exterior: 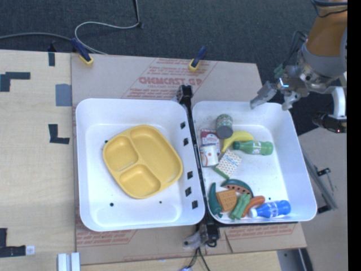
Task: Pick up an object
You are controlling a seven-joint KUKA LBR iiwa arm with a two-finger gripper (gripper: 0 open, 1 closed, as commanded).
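Observation:
My gripper (pixel 275 97) hangs above the far right corner of the right bin (pixel 289 151), its two grey fingers spread open with nothing between them. In that bin lie a green bottle (pixel 254 147), a yellow banana (pixel 237 139), a grey-green can (pixel 224 125), a small red and white carton (pixel 209 149), a patterned packet (pixel 229 162), a watermelon slice (pixel 238 186), a cracker (pixel 227 199), a carrot (pixel 252 202) and a blue bottle (pixel 272 209). All of them lie below and left of the gripper.
The left bin (pixel 93 168) holds a yellow divided plate (pixel 142 160). A black divider (pixel 190 145) joins the two bins. Cardboard (pixel 163 78) lies under both, held by yellow-blue clamps (pixel 197 60). A cable (pixel 107 27) loops at the back.

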